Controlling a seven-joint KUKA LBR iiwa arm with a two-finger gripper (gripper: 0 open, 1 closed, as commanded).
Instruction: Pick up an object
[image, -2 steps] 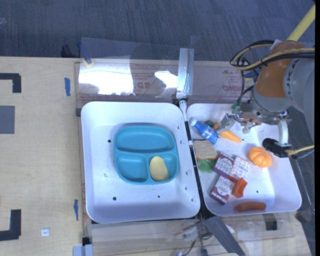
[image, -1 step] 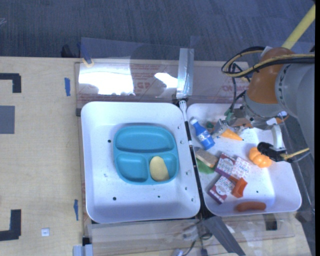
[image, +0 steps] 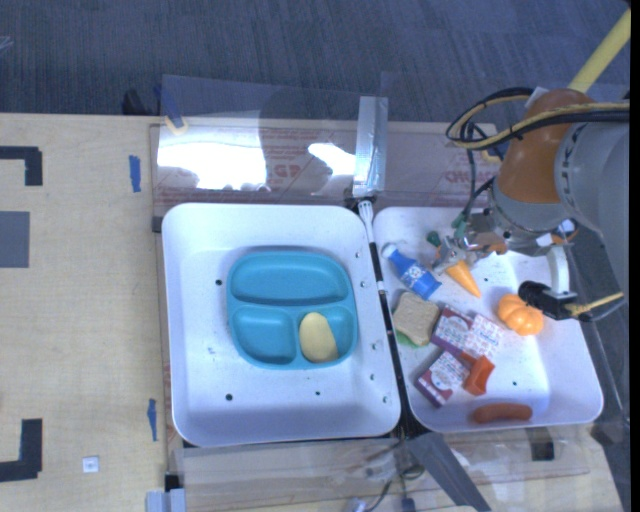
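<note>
My gripper (image: 468, 240) hangs low over the far part of the right bin (image: 575, 385), under the orange wrist band. Just in front of it lies an orange cone-shaped piece (image: 462, 277), close to the fingertips; whether they touch is unclear. Left of that piece lies a blue and white bottle (image: 411, 273). Further items in this bin are a sandwich (image: 415, 319), two dark red packets (image: 455, 352), a small orange pumpkin (image: 521, 314), a red-orange piece (image: 480, 374) and a brown sausage (image: 501, 411).
The left bin (image: 190, 390) holds a blue divided tray (image: 262, 290) with a yellow oval item (image: 318, 337) in its lower right compartment. A metal divider post (image: 370, 150) stands behind the two bins. The arm covers the right bin's far right corner.
</note>
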